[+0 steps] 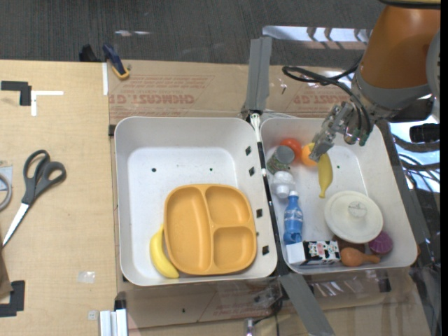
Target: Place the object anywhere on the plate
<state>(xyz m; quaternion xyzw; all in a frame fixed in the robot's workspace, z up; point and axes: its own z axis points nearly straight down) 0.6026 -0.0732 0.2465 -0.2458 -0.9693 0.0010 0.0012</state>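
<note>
Two white bins sat side by side on the counter; the yellow plate [210,228] lay in the left bin [133,187]; at upper right the hand [323,145] hung over the right bin [392,180], its fingers pinching the top of a banana [325,176].

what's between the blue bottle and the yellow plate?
In the camera view, the adjoining bin walls lie between the blue bottle and the yellow divided plate. The white floor on either side is bare.
</note>
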